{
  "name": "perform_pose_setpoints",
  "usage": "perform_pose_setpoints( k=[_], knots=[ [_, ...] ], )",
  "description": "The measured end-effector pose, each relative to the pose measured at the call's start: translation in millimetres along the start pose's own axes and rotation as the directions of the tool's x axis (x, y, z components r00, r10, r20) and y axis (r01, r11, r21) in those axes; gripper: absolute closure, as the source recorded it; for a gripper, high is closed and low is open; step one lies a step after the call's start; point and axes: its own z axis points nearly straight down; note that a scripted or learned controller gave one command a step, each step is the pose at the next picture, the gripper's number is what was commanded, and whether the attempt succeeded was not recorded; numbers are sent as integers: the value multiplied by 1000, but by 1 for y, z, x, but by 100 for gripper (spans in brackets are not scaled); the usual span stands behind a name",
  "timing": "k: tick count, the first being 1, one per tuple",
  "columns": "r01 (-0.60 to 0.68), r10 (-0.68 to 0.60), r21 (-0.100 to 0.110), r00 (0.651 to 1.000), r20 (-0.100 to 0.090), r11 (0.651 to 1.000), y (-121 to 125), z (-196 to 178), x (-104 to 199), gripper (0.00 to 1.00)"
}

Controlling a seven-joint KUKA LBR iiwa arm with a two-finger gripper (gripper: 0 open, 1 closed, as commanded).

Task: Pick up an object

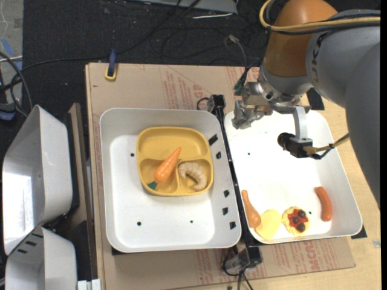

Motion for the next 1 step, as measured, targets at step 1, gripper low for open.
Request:
perform_pose_setpoints(
  k=[1],
  knots=[
    [0, 0, -2, 1000, 0, 1000, 4, 1, 61, 100]
  ],
)
